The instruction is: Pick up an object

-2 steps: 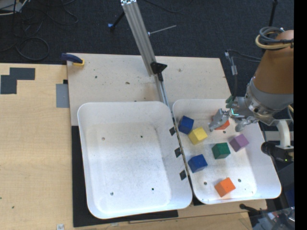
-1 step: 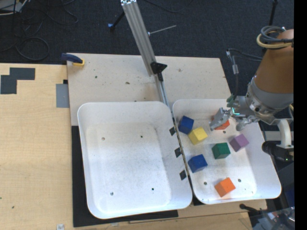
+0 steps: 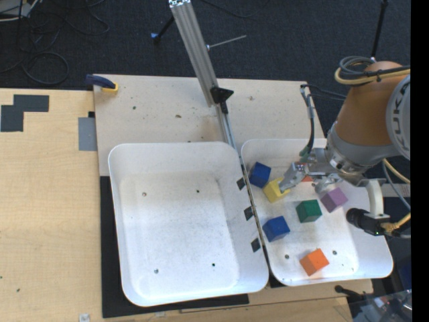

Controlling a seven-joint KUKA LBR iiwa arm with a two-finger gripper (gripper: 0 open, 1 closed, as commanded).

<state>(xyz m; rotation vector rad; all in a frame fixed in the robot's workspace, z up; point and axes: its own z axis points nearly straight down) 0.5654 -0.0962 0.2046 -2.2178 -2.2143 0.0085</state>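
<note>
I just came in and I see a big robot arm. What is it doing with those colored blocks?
The robot arm is reaching in from the right, over the right bin. Its gripper is low, right beside the yellow block, so it looks like it is going for that one, though it is not lifted. Two blue blocks, a green block, a purple block and an orange block lie loose in the same bin. The left bin sits next to it.

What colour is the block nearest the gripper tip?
Yellow: the block sits by the gripper in the camera view.
</note>
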